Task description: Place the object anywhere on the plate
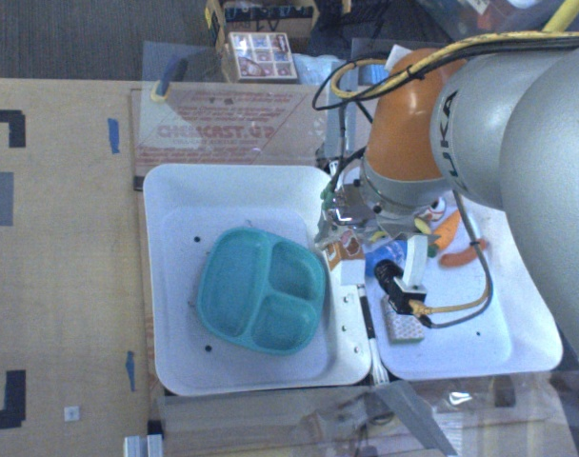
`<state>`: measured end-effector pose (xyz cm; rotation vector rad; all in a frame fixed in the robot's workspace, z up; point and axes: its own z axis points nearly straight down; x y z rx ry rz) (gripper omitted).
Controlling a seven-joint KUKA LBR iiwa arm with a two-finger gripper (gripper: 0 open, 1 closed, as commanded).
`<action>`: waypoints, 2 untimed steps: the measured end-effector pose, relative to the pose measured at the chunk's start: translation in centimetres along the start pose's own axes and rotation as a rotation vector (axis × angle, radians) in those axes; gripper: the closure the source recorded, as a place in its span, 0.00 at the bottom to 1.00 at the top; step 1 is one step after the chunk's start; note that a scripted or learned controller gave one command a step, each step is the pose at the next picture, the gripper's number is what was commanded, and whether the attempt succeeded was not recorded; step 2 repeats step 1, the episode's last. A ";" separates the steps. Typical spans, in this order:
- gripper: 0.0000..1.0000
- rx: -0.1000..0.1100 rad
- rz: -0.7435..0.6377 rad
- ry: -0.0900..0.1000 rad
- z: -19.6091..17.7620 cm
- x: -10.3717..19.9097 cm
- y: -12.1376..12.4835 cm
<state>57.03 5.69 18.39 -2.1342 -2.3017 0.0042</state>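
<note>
Just right of the teal three-compartment plastic plate (261, 290), our end effector (351, 231) hangs over the seam between the two shallow white bins (170, 255), beneath the orange-banded wrist. We cannot tell whether it is spread or pinching anything. Farther right of the plate, in the second bin, lie an orange carrot-like piece (458, 250), a blue item (389, 253) and a grey textured block (401, 327). Nothing rests on the plate yet, so we judge the placing undone.
</note>
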 end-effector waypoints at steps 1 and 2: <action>0.00 -0.001 0.000 0.000 0.0 0.0 0.0; 0.00 -0.001 0.000 0.000 0.0 0.0 0.0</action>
